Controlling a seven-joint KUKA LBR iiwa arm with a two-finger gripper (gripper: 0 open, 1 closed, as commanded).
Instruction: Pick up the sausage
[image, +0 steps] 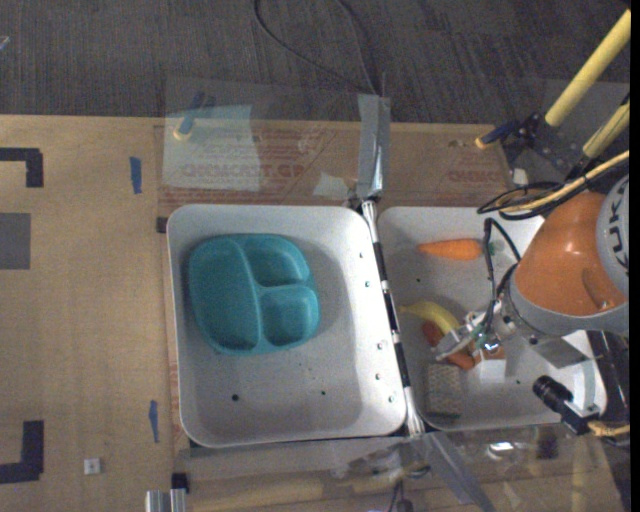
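Observation:
The sausage (455, 356), a short reddish-brown piece, lies in the right bin (560, 415) near its middle. Part of it is covered by the gripper. My gripper (472, 337) is down in that bin, right on top of the sausage's upper end. The grey arm with its orange band (575, 265) reaches in from the right and hides the bin's right half.
A yellow banana (430, 314) lies just left of the gripper, and a carrot (450, 249) lies at the bin's far side. A grey textured block (445, 386) sits just below the sausage. The left bin (300, 410) holds a teal divided plate (253, 292).

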